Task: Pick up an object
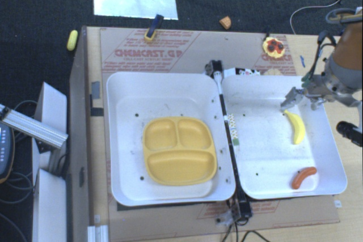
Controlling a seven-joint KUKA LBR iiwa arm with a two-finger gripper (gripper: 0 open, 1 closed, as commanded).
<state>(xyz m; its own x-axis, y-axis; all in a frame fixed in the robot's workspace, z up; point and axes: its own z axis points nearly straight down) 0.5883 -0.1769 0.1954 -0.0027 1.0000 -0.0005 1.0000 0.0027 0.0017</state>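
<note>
While your gripper (296,100) hung over the right bin (258,139), jaws open and gripping nothing, the banana (295,127) lay just below.

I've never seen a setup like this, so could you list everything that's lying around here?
Bins: two, white, side by side on the bench.
Divided plate: one, yellow, in the left bin.
Banana: one, yellow, in the right bin.
Sausage: one, orange-red, right bin's near corner.
Small pizza toy: one, yellow and red, on the bench behind the right bin.
Yellow piece: one, on the floor, left.
Tan piece: one, on the floor.
Arm: one, grey and orange, right; gripper above the banana.
</note>
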